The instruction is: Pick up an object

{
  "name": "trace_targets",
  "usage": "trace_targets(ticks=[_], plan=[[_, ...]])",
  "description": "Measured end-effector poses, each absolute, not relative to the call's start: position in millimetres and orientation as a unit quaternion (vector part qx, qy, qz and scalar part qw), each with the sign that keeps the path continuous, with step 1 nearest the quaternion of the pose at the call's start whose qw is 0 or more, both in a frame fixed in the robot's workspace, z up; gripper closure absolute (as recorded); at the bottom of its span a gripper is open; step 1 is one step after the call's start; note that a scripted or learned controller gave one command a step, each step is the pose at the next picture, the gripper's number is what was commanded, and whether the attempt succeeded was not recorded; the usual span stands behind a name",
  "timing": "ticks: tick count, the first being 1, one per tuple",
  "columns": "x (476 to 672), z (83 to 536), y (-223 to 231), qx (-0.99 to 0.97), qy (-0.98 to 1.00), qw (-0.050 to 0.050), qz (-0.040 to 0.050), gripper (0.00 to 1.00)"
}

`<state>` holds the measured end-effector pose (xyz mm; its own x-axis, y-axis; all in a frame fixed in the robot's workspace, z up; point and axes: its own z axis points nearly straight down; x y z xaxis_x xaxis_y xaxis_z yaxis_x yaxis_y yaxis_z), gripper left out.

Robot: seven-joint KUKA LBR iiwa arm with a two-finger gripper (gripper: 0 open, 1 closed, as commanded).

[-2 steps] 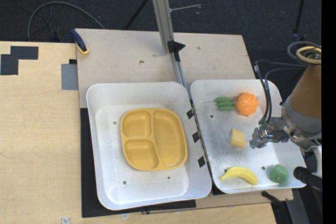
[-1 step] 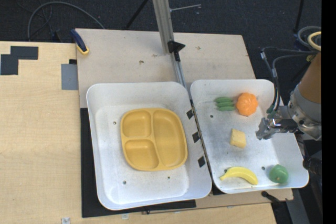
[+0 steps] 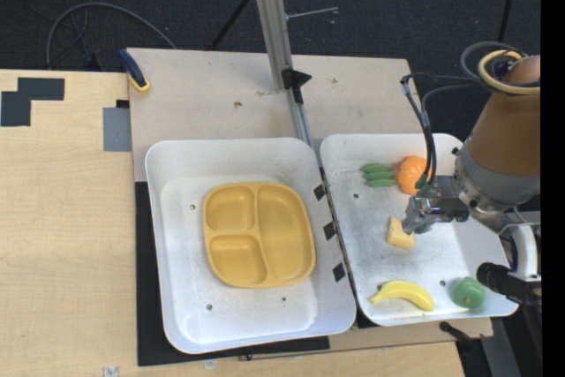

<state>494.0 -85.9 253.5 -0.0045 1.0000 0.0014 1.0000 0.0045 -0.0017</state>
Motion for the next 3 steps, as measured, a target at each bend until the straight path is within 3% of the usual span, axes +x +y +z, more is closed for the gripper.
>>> trace_targets(ticks=[3], plan=[[519.2, 235.4, 74.0, -0.706, -0.709, 0.002, 0.0011, 1.0]])
